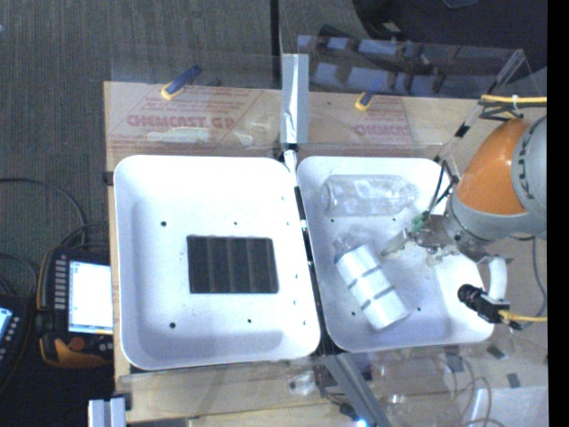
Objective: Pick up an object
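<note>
The claw [416, 238] hangs low in the right bin [356, 327], angled toward its contents as if lining up a grab; whether it is open, I cannot tell. At its seven o'clock lies a white roll [372, 286]. A clear bottle [368, 194] rests at its ten o'clock.

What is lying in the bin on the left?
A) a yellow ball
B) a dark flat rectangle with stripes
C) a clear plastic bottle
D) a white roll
B: the dark flat rectangle lies in the middle of the left bin, while the clear plastic bottle and the white roll are in the right bin.
</note>
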Tool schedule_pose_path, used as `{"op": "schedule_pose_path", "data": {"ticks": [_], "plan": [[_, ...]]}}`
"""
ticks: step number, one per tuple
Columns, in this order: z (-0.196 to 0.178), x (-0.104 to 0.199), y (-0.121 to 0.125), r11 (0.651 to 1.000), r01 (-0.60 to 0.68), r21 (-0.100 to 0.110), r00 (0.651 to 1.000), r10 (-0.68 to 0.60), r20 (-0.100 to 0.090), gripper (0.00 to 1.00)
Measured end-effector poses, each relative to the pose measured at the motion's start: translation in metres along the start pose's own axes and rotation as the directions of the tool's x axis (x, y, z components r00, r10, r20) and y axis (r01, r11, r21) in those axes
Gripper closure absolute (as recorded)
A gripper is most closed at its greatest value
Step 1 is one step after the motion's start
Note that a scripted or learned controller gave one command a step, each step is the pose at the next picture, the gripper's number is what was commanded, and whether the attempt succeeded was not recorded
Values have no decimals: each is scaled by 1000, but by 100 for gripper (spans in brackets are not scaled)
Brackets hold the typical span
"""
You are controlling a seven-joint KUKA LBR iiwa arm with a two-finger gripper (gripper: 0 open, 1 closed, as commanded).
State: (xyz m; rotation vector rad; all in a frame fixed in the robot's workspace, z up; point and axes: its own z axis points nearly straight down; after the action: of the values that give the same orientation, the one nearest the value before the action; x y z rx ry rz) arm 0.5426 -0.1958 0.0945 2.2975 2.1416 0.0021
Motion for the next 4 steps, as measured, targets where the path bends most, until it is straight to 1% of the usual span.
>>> {"op": "schedule_pose_path", "data": {"ticks": [1,2,3,4], "plan": [[4,4,85,999,42,21,999,-42,0,0],[-58,-18,121,989,146,28,989,-146,-1,0],[-101,27,51,987,162,1,987,-162,3,0],[-118,105,-18,954,298,2,954,-298,-1,0]]}}
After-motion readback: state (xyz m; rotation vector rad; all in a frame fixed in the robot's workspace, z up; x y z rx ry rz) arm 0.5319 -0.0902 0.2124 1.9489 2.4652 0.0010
